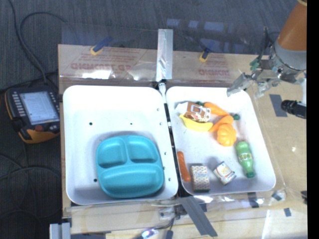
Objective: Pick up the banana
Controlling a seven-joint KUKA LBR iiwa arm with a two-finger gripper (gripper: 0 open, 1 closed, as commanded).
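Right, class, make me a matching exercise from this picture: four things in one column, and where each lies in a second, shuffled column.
Things:
1. banana
2. blue tray
3. green bottle
4. gripper

Places:
A. left bin
B. above the far right corner of the right bin
C. near the right wall of the right bin
D. far part of the right bin, partly under a small box

Pairs: 1-D, 2-A, 3-C, 4-B

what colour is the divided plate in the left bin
Light blue, turquoise-like; the divided plate shows clearly in the camera view.
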